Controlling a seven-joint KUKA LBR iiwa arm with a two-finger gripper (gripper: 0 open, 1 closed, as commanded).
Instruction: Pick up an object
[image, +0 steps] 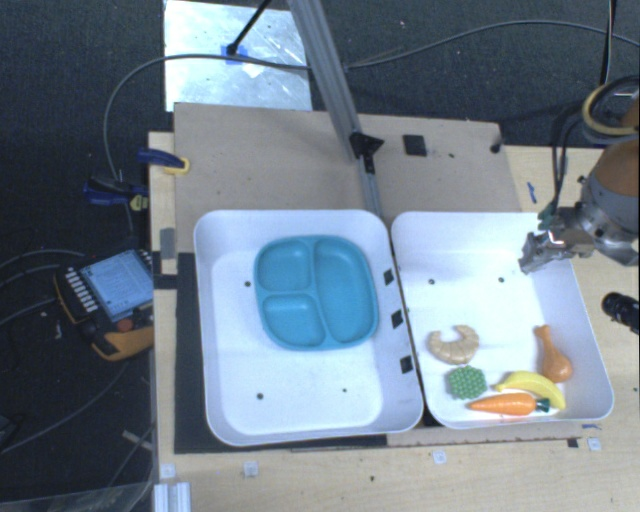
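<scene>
The arm (612, 195) is grey and rounded, a bulky metallic wrist section with a duller, brownish-grey shell above it. A yellowish ring sits near its top, with black cables looping past. The gripper (538, 250) is small, pale grey metal, blocky, with dark edges.

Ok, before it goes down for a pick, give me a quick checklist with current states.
1. Targets in right bin: croissant, broccoli, banana, carrot, drumstick. Ok.
2. Gripper over right bin: ok.
3. Gripper above a target: not ok, the items lie nearer the front.
4. Finger opening: cannot tell.
5. Isolated target: croissant stands apart, ok; banana and carrot touch, not ok.
6. Blue plate sits in left bin, out of the way: ok.
</scene>
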